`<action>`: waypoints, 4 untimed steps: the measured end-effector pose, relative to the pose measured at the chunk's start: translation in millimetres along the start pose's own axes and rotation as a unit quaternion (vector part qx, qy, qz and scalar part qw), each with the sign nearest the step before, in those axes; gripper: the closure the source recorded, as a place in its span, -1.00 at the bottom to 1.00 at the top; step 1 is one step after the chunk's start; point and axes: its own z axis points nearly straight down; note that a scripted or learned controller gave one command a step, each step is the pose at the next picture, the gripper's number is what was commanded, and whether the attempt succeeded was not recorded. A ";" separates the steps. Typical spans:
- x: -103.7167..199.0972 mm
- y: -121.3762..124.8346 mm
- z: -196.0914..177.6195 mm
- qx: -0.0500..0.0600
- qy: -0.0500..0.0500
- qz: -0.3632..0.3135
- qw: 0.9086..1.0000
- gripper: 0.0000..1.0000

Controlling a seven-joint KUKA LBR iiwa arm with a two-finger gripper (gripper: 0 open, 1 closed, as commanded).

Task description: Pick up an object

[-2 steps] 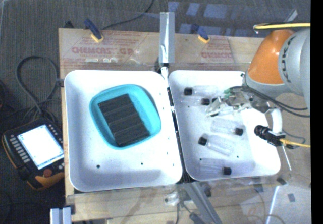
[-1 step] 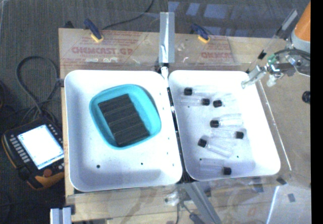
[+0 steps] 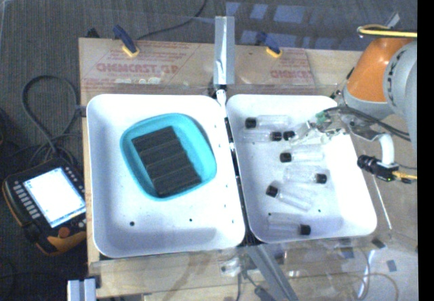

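The gripper [image 3: 324,122] hangs at the upper right of the right bin [image 3: 352,215] — among clear black-capped vials [image 3: 293,194] (grip state: cannot tell).

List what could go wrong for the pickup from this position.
The clear vials with black caps in the right bin are transparent and hard to see against the white floor, so a grasp may land off target. Several lie close together near the pincer, so closing could nudge neighbours or pinch two. Round vials could also roll away.
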 end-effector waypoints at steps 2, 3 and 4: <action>66.8 47.9 -71.9 0.003 -0.003 0.076 0.997 1.00; 66.4 47.7 -71.8 0.004 -0.003 0.076 0.997 -1.00; 70.7 -22.4 3.6 0.004 -0.003 0.128 0.992 -1.00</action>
